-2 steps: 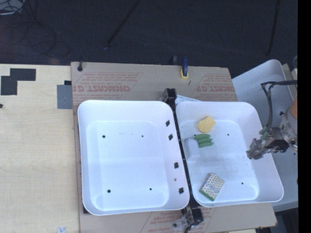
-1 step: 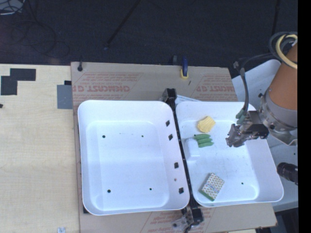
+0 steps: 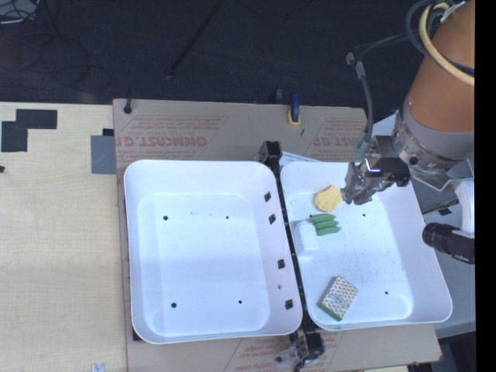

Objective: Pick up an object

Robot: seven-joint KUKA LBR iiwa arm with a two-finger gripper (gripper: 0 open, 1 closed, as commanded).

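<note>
Yellow piece (image 3: 328,199) beside gripper (image 3: 358,195)

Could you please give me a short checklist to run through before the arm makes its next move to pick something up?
1. Objects within the right bin: ok; yellow piece, green piece and patterned block lie inside.
2. Hand over that bin: ok, beside the yellow piece.
3. Hand already holding something: cannot tell.
4. Yellow and green pieces apart: ok, a gap shows.
5. Patterned block free of neighbours: ok, alone near the front wall.
</note>
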